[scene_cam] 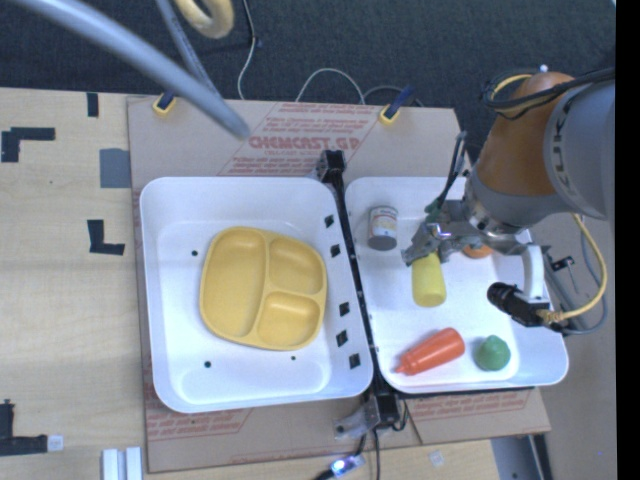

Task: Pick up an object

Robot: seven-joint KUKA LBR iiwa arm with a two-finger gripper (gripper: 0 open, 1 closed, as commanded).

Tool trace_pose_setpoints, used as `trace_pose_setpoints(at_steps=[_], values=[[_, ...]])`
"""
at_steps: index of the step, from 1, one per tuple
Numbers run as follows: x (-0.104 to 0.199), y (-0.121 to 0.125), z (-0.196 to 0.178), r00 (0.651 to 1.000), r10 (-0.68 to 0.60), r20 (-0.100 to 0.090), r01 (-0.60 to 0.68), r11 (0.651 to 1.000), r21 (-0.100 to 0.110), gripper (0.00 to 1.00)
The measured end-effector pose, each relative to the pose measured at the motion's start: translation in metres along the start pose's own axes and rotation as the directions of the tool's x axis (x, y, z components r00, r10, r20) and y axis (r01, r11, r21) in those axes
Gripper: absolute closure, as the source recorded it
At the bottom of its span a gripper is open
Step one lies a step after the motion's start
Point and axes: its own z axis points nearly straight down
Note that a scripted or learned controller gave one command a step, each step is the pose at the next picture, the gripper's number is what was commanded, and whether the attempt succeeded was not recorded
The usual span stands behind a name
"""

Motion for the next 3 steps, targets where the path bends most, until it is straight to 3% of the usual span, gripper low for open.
trace_pose_setpoints(at_steps=[1,2,3], values=[[0.000,0.011,-0.050,1.000,0.000,0.000,0.000,1.000,-0.002,1.00],[0.052,-0.001,-0.046,1.000,-0.004,-0.001,0.004,1.000,0.004,1.00],[0.103,0.008,-0.039,1.000,-0.005,-0.001,0.005,1.000,0.005,1.00]])
